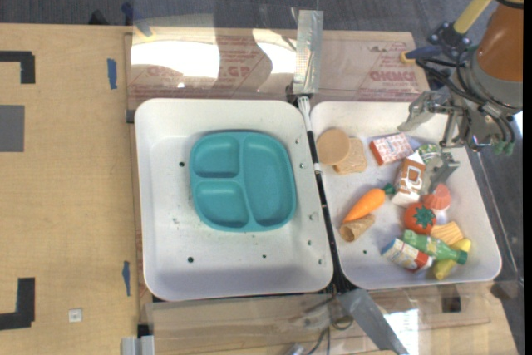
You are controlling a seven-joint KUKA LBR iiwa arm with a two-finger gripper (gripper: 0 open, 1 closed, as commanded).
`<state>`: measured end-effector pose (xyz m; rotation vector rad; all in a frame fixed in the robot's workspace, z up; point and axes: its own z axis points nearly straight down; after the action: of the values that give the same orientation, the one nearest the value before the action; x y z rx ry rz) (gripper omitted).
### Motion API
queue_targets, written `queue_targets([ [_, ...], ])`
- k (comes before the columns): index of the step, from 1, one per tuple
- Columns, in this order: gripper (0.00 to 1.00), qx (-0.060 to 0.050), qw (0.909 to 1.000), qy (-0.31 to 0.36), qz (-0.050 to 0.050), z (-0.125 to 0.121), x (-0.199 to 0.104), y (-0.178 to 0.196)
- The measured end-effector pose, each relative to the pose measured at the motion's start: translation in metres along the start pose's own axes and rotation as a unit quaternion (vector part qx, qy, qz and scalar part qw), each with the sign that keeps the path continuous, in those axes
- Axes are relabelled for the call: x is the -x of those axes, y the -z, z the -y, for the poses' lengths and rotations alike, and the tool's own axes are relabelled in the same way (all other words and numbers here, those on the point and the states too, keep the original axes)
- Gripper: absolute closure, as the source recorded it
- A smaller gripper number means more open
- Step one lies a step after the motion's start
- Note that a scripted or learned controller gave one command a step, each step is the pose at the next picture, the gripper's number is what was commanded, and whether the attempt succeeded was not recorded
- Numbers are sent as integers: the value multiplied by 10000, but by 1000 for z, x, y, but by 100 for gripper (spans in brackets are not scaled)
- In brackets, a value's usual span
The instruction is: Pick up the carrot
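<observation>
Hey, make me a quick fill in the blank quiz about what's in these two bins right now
1. The teal divided plate lies in the ____ bin.
2. The carrot lies in the ____ bin.
3. The carrot's colour is ____.
4. The gripper hangs over the ____ bin.

Missing words: left; right; orange; right

My orange carrot (366,203) lies in the white bin (486,262). Left of it, a teal plate (243,180). Right of it, a red tomato (420,218) with green top.
</observation>
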<state>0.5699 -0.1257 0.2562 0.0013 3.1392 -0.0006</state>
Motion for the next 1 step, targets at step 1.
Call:
queue_targets([
  [1, 0, 16, 9999, 160, -36, -48, -53, -75],
])
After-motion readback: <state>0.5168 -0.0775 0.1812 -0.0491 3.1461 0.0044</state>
